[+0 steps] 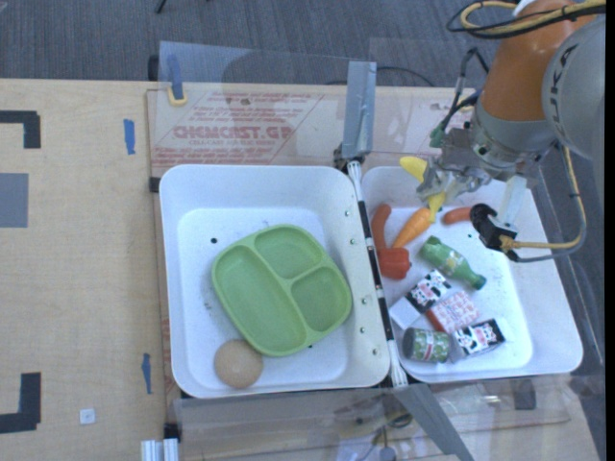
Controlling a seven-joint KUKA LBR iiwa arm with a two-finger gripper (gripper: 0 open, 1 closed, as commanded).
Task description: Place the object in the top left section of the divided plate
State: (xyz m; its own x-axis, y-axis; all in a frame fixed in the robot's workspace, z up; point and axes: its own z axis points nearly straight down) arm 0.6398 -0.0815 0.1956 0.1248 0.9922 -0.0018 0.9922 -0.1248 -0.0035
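In the camera view you see the green divided plate [282, 288] lying tilted in the left bin [183, 200], with a tan round ball [237, 363] just beside its lower edge. Your gripper [444, 192] hangs over the upper part of the right bin [553, 339]; a yellow piece [435, 201] shows at its tip, but you cannot tell whether it is clamped. Just below lies the orange carrot [415, 227], with a green bottle [453, 262] and small cartons [452, 310] further down.

Green plate [282, 289] (white bins [192, 257]), orange carrot [414, 227].
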